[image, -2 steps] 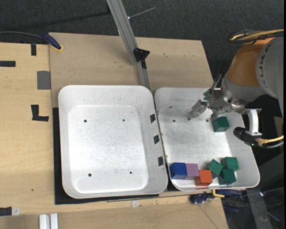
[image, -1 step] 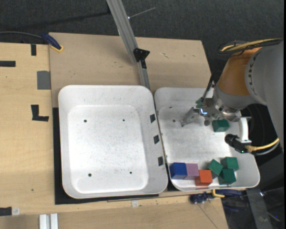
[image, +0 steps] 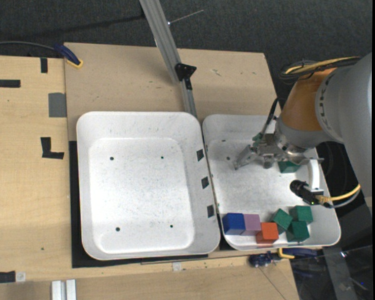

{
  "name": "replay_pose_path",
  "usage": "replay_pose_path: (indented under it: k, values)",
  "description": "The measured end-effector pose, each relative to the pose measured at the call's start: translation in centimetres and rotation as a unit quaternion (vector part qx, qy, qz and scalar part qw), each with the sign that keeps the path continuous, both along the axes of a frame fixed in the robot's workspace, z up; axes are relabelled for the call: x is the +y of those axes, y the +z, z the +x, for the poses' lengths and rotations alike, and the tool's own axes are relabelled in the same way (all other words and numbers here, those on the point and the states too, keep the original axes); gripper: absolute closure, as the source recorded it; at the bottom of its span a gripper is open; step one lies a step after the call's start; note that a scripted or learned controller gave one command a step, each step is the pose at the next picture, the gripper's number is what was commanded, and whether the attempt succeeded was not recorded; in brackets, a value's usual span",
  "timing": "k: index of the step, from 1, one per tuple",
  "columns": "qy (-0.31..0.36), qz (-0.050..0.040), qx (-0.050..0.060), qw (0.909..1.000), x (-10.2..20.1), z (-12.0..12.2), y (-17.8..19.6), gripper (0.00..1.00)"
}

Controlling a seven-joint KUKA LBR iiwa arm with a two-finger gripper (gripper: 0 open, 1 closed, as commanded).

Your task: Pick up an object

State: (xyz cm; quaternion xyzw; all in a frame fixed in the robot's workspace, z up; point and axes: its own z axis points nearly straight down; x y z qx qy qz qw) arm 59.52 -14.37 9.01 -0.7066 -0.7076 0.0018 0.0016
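My gripper (image: 244, 157) hangs low over the upper middle of the right bin (image: 250, 186), open, with nothing between its fingers. A green block (image: 289, 165) lies just right of it, partly hidden under the wrist. Along the bin's front edge sit a blue cube (image: 234, 222), a purple block (image: 252, 222), an orange block (image: 269, 231) and three green blocks (image: 297, 230). These blocks are well apart from the gripper, toward the near wall.
The left bin (image: 137, 186) stands beside the right one, their walls touching. A slanted metal pole (image: 165, 39) runs from the top down to the bins' shared back corner. A black and yellow cable (image: 312, 195) hangs at the right bin's right wall.
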Motion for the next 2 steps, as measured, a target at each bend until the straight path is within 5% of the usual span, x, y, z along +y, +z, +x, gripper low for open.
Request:
replay_pose_path:
  k: [1, 2]
  values:
    - [0.001, 0.0004, -0.001, 1.0000, 0.1, 0.1, 1.1, 1.00]
    - [0.000, -0.0004, -0.004, 1.0000, -0.8, 0.4, 6.0, 1.00]
